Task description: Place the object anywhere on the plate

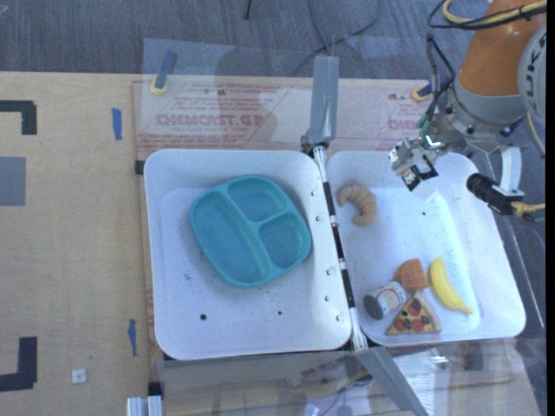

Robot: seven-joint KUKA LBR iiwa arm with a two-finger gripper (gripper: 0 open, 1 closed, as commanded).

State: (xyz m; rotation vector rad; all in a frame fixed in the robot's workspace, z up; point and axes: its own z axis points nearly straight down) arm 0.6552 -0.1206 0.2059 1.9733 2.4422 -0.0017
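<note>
**Teal plate still bare, nothing picked up yet**

Teal and three-sectioned, the plate (251, 230) lies in the left bin (169, 319), a little left of the frame's centre, and nothing rests on it. Every candidate object lies in the right bin (503, 310): a croissant (357, 203) near that bin's upper left corner, close to the divider, and a cluster toward the lower right of the frame, made up of a banana (449, 285), a pizza slice (414, 316), an orange cookie-like piece (414, 274) and a small round can-like item (381, 303).

At the upper right, the hand (414, 165) hovers over the far edge of the right bin, well apart from the cluster and some way right of the croissant. No object sits between its fingers; whether they are spread or closed I cannot tell.

Judging by this, the task is at its start: choosing, grasping, carrying across the divider and setting down all remain.
</note>
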